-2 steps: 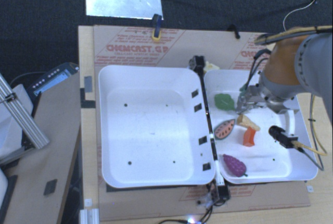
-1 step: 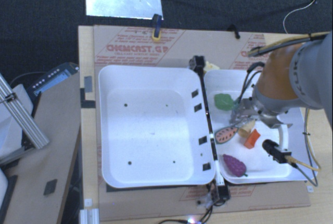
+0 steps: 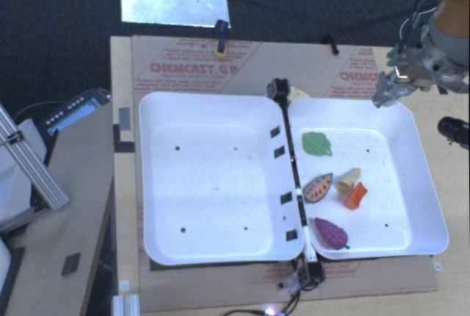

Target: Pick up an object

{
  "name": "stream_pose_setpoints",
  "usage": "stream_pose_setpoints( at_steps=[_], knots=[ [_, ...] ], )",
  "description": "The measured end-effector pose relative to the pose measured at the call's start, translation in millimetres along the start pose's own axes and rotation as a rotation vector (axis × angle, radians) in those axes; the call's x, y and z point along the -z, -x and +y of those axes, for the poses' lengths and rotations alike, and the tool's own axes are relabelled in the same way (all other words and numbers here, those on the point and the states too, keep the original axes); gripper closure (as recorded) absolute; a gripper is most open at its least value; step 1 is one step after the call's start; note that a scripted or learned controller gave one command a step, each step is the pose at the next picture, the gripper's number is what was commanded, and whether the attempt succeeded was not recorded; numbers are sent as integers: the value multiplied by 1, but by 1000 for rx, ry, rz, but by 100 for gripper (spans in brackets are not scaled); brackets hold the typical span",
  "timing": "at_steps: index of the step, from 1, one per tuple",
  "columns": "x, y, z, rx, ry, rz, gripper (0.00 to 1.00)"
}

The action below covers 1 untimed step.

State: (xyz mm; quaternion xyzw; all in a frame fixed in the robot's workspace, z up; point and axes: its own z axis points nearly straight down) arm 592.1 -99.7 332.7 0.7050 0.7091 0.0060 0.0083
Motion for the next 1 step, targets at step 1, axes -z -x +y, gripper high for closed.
stream_pose_setpoints(
  at_steps=[1],
  knots=[
    [122, -40, -53, 3, -2, 4, 100]
  ],
)
